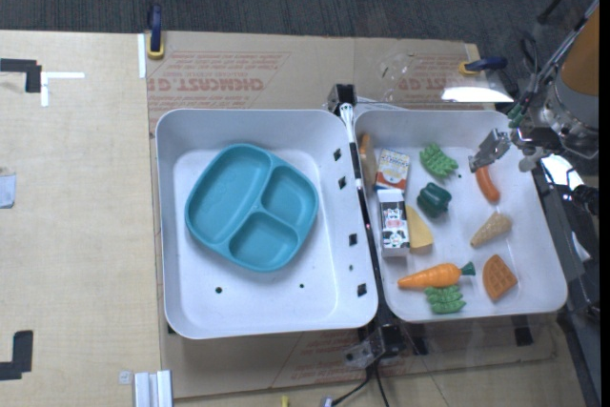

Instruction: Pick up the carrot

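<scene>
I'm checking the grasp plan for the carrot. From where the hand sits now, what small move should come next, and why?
Probably shift the hand toward the near edge of the right white bin, stopping above the orange carrot with the green top. The hand hangs at the bin's far right, beside a small red-orange sausage-shaped piece, while the carrot lies flat near the front, just above a green leafy piece.

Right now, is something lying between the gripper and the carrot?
Yes. The gripper is near the right bin's far right side; the carrot lies near the front. A red sausage and a tan cone lie roughly between.
</scene>
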